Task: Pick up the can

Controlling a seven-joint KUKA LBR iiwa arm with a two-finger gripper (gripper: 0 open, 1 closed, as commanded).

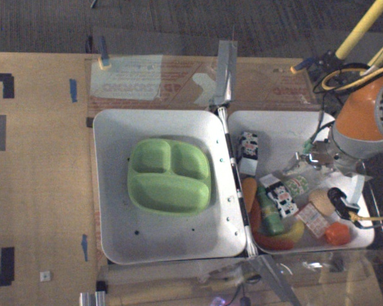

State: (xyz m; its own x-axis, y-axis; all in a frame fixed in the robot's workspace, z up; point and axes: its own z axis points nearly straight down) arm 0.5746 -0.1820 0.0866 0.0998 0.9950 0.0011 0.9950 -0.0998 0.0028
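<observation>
Hand [316, 159]: it sits over the far-right part of the right bin [268, 118], below the orange band of the arm [364, 116]. At this slant and resolution I see a metallic cluster at the wrist. I cannot tell whether the hand is spread or pressed together. I see nothing held in it. It appears to be just above or touching a clear plastic bottle [299, 183], but contact is not certain.

Can [271, 214]: I take this to be the dark green cylinder lying on its side in the near-left part of the right bin, though the identification is not sure. A cow-patterned carton [281, 199] lies across its upper end, and a banana [296, 232] curves along its near side. The can is apart from the hand, toward the view's lower left.

A 2nd cow-patterned carton [247, 149] lies by the divider. The left bin [115, 234] holds 1 green divided plate [170, 175]. Both bins rest on the surface [38, 171].
</observation>
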